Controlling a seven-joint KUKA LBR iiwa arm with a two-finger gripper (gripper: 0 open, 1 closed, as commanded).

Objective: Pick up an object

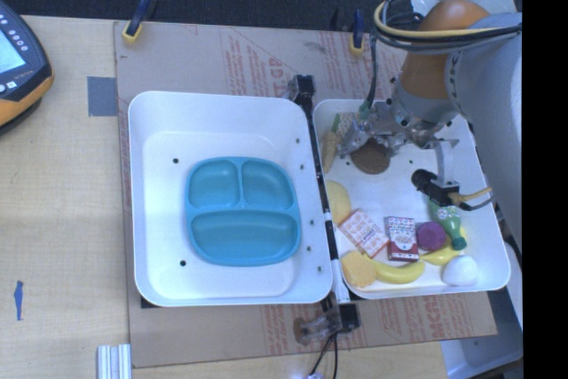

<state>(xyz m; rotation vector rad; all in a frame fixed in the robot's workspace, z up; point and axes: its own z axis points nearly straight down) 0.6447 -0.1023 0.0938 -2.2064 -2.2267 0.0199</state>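
Arm [444, 49], gripper [382, 136] downward, over right bin [395, 191]

Brown round object [373, 161], right bin [390, 193]

Plain white on the left bin [151, 191] and the right bin [479, 164]. Light blue all over the divided plate [241, 210]. Among the right bin's contents: brown disc [371, 159], yellow banana [395, 272], purple lump [431, 235], white egg [460, 272], small carton [401, 238] printed red and white, flat packet [362, 231] in white with pinkish-red marks, green piece [450, 219]. Pale tan wood grain on the counter [62, 217]. Brown cardboard sheet [231, 58] with faded red lettering. Grey arm [493, 93], orange band above the wrist.
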